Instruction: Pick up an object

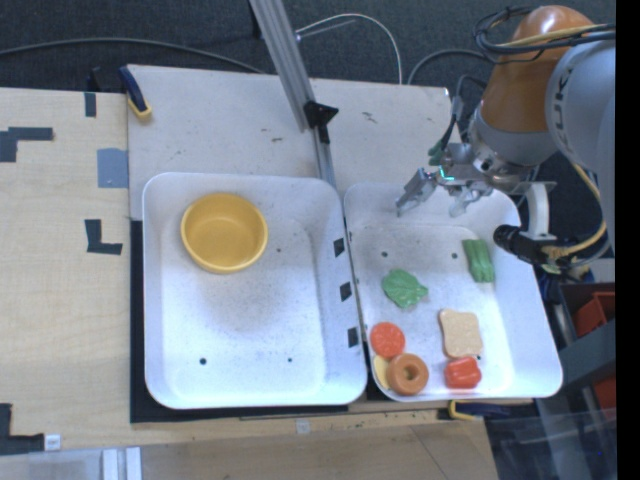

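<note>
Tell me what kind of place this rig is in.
Likely a robotics lab bench: two white bins, toy food such as a donut and bread slice, and loose cables behind.

Yellow round plastic bowl [224,231]; leafy green toy lettuce [404,289]; tan toast-shaped slice [461,332]; orange-brown ring doughnut [409,373]; red block [462,373]; green ridged pickle-like piece [479,261]; red-orange round slice [388,340].
</note>
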`<state>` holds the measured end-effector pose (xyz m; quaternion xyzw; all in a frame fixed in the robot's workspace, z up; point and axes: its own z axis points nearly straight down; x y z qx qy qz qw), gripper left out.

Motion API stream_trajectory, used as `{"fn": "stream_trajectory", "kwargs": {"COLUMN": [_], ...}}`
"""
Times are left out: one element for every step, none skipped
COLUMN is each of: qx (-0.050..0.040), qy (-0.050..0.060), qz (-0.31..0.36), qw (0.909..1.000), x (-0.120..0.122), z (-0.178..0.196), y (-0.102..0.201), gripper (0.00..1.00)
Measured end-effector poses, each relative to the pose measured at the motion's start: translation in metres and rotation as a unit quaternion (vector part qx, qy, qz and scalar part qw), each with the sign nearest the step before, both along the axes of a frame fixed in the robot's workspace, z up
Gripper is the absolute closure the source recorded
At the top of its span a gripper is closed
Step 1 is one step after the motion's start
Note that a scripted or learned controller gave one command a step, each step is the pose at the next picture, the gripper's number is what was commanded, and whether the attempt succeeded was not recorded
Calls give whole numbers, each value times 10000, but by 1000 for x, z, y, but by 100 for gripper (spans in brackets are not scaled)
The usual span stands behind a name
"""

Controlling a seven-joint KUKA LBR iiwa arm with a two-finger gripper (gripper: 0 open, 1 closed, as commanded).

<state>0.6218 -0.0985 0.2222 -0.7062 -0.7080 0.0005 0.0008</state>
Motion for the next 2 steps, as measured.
{"fn": "stream_trajectory", "kwargs": {"qx": [-7, -6], "qy": [23, 29], "qz": [-9, -12], "qw": [10000, 10000], "x": [-1, -4], "z": [-49, -104], "y": [-9, -19], "gripper": [0, 0]}}
